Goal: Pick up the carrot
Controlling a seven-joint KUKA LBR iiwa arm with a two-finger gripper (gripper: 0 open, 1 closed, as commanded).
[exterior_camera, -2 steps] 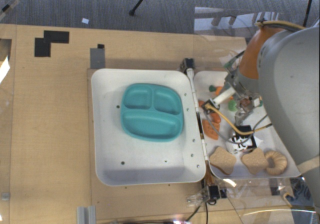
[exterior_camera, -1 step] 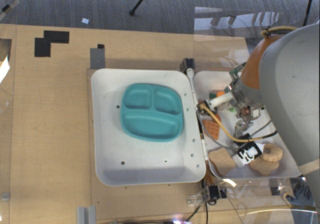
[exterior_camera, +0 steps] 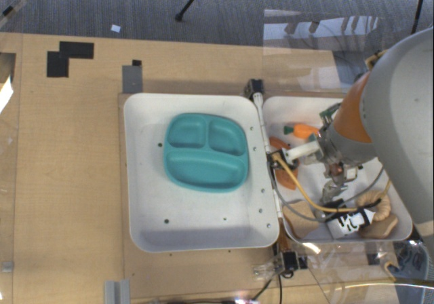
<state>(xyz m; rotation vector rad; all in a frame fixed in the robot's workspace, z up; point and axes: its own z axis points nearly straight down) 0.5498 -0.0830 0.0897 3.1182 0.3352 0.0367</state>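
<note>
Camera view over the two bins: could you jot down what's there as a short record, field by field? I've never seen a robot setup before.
left bin: white, holds a teal divided plate
right bin: white, holds the carrot and other small items
carrot: orange with a green end, near the bin's far side
arm: grey with an orange band, reaching in over the right bin
gripper: low over the right bin, apart from the carrot; grip state unclear
cables: yellow, looping across the right bin
</note>
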